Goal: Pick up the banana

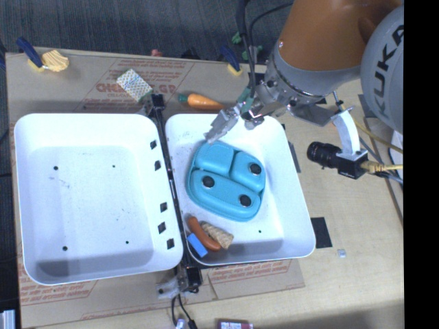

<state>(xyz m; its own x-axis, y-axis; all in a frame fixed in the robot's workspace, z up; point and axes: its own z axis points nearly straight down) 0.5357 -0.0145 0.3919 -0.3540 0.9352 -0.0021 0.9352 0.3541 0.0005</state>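
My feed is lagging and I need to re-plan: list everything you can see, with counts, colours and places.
bins: 2, white, side by side on bench
blue toy: 1, light blue, right bin centre
small items: a few, orange, blue and tan, right bin's near corner
carrot: 1, orange, behind right bin
packet: 1, patterned, behind left bin
yellow clip: 1, far left corner
banana: cannot identify
gripper: 1, metal, over right bin's far edge
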